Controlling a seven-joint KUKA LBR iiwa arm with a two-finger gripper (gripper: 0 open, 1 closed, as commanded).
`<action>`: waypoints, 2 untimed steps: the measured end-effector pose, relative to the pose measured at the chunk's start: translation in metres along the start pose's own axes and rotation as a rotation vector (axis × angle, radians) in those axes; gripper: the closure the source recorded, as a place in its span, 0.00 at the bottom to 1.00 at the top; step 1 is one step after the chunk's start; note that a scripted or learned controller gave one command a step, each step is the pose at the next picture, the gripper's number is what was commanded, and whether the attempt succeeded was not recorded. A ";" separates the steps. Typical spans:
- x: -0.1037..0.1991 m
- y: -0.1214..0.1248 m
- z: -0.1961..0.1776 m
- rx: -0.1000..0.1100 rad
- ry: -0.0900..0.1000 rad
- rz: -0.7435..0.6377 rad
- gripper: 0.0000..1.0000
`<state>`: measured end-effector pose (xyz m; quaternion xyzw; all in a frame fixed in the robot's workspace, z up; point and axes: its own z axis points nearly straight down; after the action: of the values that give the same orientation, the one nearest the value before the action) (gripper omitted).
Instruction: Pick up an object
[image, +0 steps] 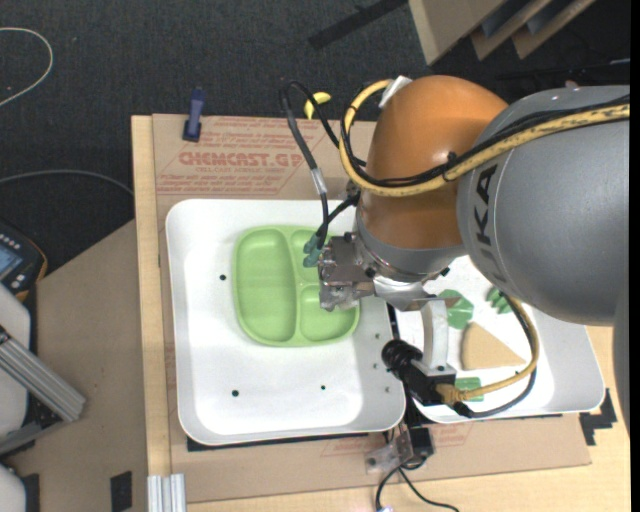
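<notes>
A light green divided plate (272, 290) lies in the left white bin (205, 330), toward its right half. My gripper (337, 287) hangs over the plate's right edge, under the big orange and grey wrist, which hides its fingers. In the right bin (570, 395) a tan wedge-shaped piece (487, 349) and a few small green bits (459, 310) lie partly hidden by the arm.
Cables loop around the wrist and down over the wall between the bins (400, 370). The bins rest on a cardboard sheet (240, 150) with red print. A small blue clip (193, 114) sits at its far left corner.
</notes>
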<state>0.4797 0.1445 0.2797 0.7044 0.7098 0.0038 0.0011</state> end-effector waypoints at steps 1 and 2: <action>0.056 -0.002 0.043 0.014 -0.003 0.001 1.00; -0.016 0.045 -0.013 -0.002 -0.005 0.015 1.00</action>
<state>0.5245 0.1293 0.2930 0.7099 0.7043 0.0025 0.0035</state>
